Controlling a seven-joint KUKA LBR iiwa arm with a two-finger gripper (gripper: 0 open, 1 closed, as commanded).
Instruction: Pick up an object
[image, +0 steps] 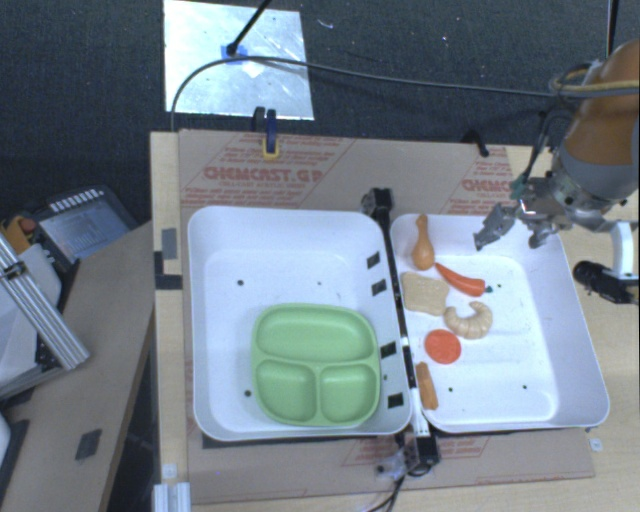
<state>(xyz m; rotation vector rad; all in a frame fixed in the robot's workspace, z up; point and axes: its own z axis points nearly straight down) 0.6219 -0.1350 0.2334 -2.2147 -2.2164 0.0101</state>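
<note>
White right bin (560, 330) with 6 toy foods, green tray (315, 362) left, fingers (487, 235) spread above, holding nothing

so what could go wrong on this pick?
The food is packed tight: chili, bread and shrimp touch or nearly touch, so a grasp may nudge a neighbour or take two. The carrot lies against the bin wall, leaving little room there. The end effector hovers near the bin's far rim.

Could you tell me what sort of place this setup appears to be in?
Probably a robotics lab bench for grasping trials: a robot arm's gripper hangs over two white bins, one holding toy food such as a chili pepper, the other a green divided plate.
</note>
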